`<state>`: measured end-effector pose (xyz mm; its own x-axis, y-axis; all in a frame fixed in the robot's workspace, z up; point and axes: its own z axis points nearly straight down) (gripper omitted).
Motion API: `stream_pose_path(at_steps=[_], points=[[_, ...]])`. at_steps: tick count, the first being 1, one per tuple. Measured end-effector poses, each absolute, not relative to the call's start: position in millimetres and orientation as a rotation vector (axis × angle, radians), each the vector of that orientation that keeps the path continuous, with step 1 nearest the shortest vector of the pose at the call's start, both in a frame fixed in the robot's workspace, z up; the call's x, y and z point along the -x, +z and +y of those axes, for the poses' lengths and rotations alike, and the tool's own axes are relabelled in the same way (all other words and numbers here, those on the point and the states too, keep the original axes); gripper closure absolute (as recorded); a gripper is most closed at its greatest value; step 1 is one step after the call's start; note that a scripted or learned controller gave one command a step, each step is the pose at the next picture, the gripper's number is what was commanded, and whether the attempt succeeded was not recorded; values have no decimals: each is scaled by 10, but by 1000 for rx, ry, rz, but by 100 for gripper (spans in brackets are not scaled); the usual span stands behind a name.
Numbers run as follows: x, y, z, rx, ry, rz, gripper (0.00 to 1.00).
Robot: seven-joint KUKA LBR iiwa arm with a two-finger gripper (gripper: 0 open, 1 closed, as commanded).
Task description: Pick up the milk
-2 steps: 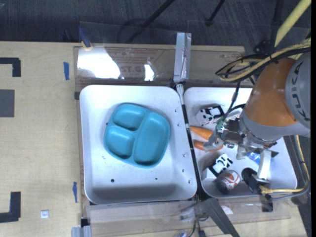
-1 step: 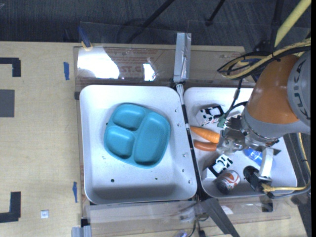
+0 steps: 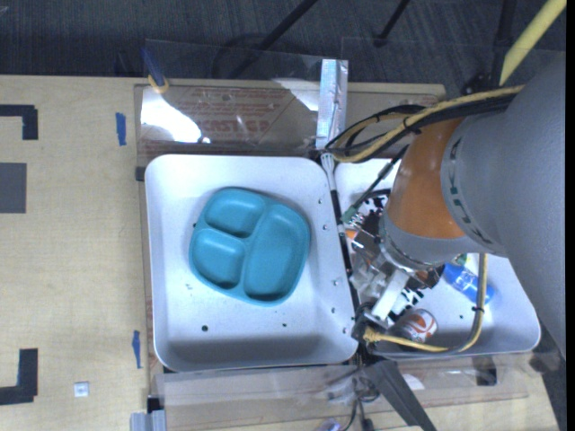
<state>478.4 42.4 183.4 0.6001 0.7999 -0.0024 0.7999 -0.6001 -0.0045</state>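
On a pale wooden bench (image 3: 72, 268) over dark carpet (image 3: 180, 7), the left bin (image 3: 171, 330) holds a teal divided plate (image 3: 250, 245), while the gripper (image 3: 382, 299) hangs over the cluttered right bin (image 3: 512, 330), its state and the milk's whereabouts impossible to tell.

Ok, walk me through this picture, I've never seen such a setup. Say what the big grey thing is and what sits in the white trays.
One camera looks down at a slant on a bench. The grey shape with the orange band is a robot arm reaching in from the right. Two shallow white bins sit side by side. The left bin holds a blue divided plate. The arm leans over the right bin, hiding most of it; small items peek out beside it, too hidden to name. I cannot tell whether its jaws hold anything.
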Motion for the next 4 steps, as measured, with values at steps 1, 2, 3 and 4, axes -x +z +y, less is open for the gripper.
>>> stream_pose_path(at_steps=[1,2,3,4], points=[[-4871,2045,1194,2969,5,-1024,100],[-4794,3757,1269,2924,4,-1148,100],[-4848,2570,1921,2986,6,-976,100],[-5279,2927,1979,2843,3,-1336,100]])
